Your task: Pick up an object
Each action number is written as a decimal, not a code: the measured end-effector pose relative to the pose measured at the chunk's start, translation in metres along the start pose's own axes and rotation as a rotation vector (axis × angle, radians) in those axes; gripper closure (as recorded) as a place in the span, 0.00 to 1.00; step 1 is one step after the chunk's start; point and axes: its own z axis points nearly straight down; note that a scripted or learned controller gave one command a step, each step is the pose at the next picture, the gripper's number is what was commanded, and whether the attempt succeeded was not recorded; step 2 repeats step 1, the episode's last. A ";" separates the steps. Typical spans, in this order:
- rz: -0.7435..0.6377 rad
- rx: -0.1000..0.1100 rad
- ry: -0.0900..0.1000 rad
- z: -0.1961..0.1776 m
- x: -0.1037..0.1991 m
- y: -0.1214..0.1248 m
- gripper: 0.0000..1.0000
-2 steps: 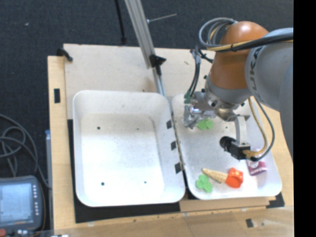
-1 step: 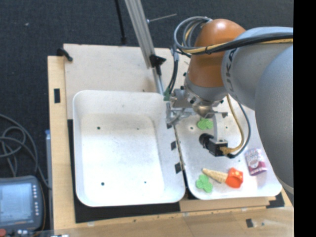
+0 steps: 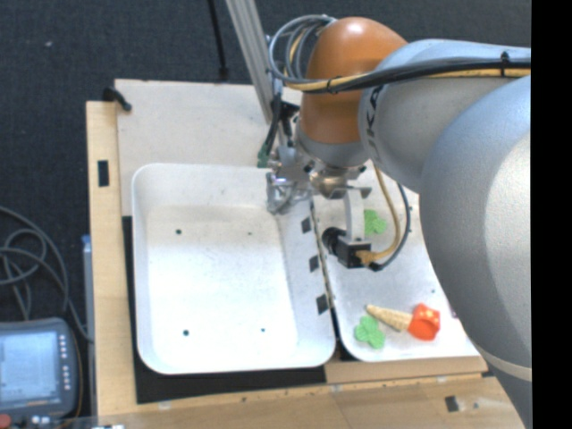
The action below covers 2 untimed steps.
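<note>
The tool [image 3: 281, 193] hangs over the left bin's [image 3: 214, 347] far right corner (whether it grips anything I cannot tell). In the right bin [image 3: 402, 351] lie a cone [image 3: 386, 315], an orange block [image 3: 425, 322] and green pieces [image 3: 369, 332].

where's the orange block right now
The orange block lies in the right bin, near its front edge, touching the wide end of a tan cone, with a green clover-shaped piece just to the cone's left.

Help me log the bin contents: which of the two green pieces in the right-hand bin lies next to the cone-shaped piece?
The lower green piece, at the bin's near edge, lies just left of the tan cone. The other green piece sits farther up, beside the arm's cable.
</note>
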 end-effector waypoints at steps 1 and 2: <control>0.004 0.002 -0.004 0.000 -0.005 -0.001 0.00; 0.004 0.002 -0.004 0.000 -0.005 -0.001 0.00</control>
